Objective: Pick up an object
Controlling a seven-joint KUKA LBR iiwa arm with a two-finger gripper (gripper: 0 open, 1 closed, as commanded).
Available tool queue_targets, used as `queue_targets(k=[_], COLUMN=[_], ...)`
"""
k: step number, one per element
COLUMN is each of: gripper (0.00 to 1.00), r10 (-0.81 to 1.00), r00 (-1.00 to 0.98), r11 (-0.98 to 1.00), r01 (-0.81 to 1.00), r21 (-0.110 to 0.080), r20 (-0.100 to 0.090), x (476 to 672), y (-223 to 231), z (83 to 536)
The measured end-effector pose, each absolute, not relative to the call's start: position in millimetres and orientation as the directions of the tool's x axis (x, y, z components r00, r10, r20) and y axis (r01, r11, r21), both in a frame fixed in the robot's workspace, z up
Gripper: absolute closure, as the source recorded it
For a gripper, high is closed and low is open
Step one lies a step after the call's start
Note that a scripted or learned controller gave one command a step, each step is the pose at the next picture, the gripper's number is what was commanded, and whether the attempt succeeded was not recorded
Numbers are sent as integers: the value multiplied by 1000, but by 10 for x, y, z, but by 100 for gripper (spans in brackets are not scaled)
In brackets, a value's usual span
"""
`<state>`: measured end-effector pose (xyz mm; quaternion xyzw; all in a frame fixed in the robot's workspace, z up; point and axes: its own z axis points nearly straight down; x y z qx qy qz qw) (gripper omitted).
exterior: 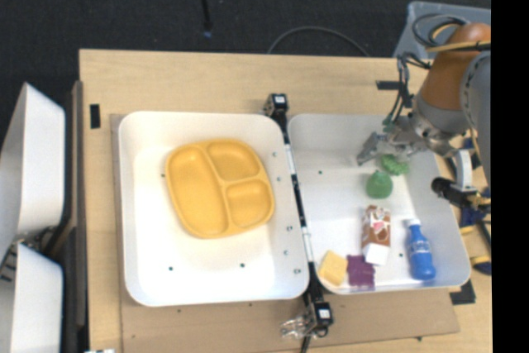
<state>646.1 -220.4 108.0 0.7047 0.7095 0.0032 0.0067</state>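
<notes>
Green and rounded, the small soft-looking green toy point(379, 183) lies on the floor of the right-hand shallow white bin point(331, 145), just below the metal two-finger gripper point(385, 146) and almost touching its tip. It is the nearest candidate to the tool, and I judge it light and somewhat yielding, probably rubber or plastic; its curved sides could roll away from a loose pinch, so the widest middle looks like the place to close on it. A second green scrap point(395, 165) sits right under the gripper, too crowded by metal to tell whether it belongs to the toy.

Whether the tool is spread or pressed together cannot be made out; nothing is visibly held.

Further from the gripper, toward the bin's front edge, lie one brown-and-white printed packet point(377, 226), flat and probably crinkly and slippery, best taken across its narrow width; one blue plastic bottle with a white cap point(420, 250), lying on its side, stiff, light, likely to roll, best gripped across the body; one small purple block point(359, 269); and one yellow wedge-shaped block point(333, 267) just beside it. Both blocks seem light and firm, with flat faces that suit a pinch.

Farthest from the tool, in the left-hand shallow white bin point(149, 260), rests one yellow plastic tray with three compartments point(220, 187), wide, stiff and awkward to pinch except by its rim.
</notes>
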Motion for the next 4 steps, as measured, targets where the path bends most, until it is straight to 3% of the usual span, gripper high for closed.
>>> queue_targets(k=[1, 2, 4], gripper=[100, 100, 100], r10=[1000, 1000, 1000], r00=[-9, -5, -5], r11=[10, 5, 5], r01=[1000, 1000, 1000], r21=[25, 8, 7], r20=[-14, -3, -2], x=[6484, 6558, 6636], y=[-2237, -2167, -2106], z=[1237, 1826, 2808])
